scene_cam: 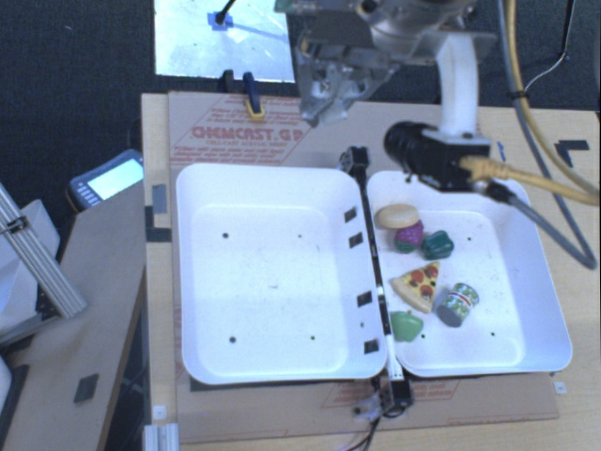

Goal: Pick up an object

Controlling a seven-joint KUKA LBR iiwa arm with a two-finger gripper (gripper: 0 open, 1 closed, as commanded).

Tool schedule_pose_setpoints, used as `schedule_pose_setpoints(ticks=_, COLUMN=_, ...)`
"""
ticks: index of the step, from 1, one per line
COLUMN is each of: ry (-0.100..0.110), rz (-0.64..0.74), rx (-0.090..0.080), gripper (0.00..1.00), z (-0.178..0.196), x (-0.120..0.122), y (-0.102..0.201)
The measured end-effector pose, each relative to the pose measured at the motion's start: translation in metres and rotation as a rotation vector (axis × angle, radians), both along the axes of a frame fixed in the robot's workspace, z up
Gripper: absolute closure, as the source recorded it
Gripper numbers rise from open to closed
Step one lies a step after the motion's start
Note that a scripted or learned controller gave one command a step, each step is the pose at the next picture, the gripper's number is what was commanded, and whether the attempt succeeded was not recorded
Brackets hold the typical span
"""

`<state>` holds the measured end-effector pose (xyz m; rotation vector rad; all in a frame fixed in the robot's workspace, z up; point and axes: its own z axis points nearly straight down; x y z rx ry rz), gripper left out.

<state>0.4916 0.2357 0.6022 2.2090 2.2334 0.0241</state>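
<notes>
My gripper hangs high above the back edge of the bench, behind the two bins, with nothing between its fingers that I can make out. The right bin holds several small things near its left side: a tan bun-shaped piece, a purple piece, a dark green piece, a pizza slice, a small can and a light green piece. All lie well below and to the right of the gripper.
The left bin is a shallow white tray beside the right one, joined along a black-clipped divider. A cardboard sheet lies under the bins. A phone-like device rests on the left ledge.
</notes>
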Motion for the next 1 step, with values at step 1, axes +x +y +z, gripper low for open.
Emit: schedule_pose_setpoints(ticks=1, ry=0.001, rz=0.000, rx=-0.001, gripper=0.00, z=-0.0005, x=0.0000, y=0.0000)
